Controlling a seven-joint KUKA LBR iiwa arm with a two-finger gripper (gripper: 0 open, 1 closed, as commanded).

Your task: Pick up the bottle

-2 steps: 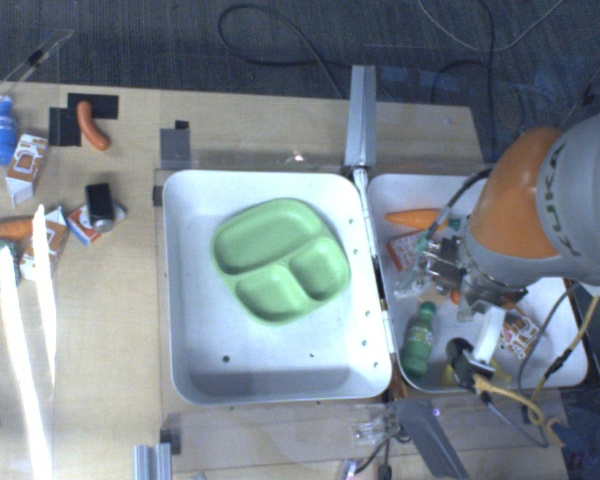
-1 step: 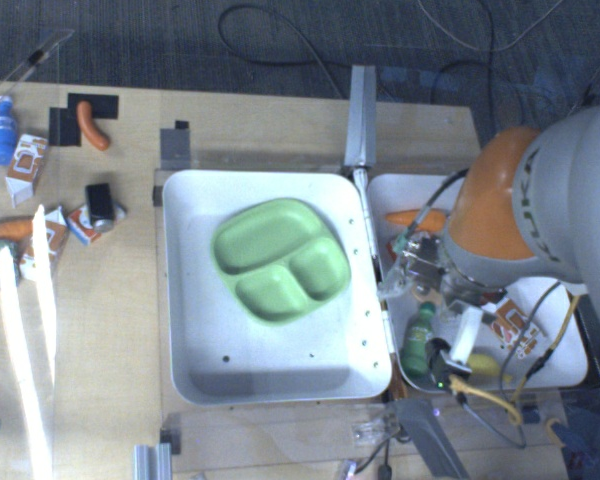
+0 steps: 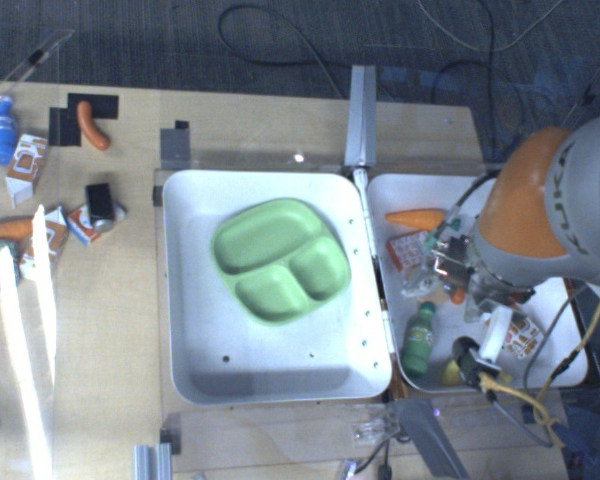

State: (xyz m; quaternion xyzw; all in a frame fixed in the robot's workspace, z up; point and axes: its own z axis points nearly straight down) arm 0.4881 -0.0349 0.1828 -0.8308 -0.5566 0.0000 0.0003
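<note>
A small green bottle lies in the right bin, near its front left corner, with its cap pointing away from the front edge. My gripper hangs over the middle of this bin, above and to the right of the bottle and apart from it. The grey arm with its orange band covers the right part of the bin. Nothing shows as held by the gripper.
An orange carrot and a red-and-white packet lie at the back of the right bin, and a brown-and-white carton at its right. The left bin holds a green divided plate. A blue bottle and small items lie on the bench at far left.
</note>
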